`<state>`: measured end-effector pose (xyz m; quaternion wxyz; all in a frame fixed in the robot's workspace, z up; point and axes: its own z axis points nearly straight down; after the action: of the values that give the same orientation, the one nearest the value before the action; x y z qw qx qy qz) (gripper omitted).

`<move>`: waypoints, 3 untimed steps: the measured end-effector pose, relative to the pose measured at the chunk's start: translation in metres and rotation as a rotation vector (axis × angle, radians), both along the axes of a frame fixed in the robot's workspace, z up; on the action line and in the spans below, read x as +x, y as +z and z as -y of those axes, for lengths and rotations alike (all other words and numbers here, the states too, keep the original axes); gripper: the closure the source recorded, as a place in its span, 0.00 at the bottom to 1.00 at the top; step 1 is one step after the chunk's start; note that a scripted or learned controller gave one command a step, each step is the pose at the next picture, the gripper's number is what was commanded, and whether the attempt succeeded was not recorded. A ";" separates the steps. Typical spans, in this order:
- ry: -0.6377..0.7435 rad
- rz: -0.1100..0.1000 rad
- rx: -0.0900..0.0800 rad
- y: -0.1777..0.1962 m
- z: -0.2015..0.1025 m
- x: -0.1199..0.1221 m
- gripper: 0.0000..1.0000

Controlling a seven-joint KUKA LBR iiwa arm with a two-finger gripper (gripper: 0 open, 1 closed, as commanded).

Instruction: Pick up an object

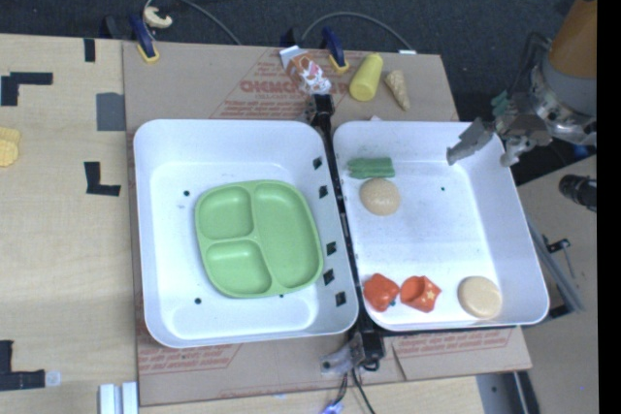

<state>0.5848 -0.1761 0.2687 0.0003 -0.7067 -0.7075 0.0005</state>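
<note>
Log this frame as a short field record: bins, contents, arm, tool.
left bin: green divided plate
right bin: green flat piece, beige round piece, two red pieces, tan round piece
arm: at right bin's far right corner
tool: above the bin's rim, nothing seen in it
behind bins: yellow piece

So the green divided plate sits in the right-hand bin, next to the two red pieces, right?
Not quite. The camera view shows the green divided plate in the left bin. The two red pieces lie in the right bin, near its front edge.
</note>
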 end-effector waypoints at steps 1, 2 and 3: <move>0.001 -0.002 0.002 -0.090 -0.070 0.016 0.00; 0.001 -0.003 0.001 -0.150 -0.075 0.033 0.00; 0.001 0.003 0.000 -0.182 -0.058 0.015 0.00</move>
<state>0.6002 -0.1181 0.0863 -0.0007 -0.7065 -0.7077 -0.0006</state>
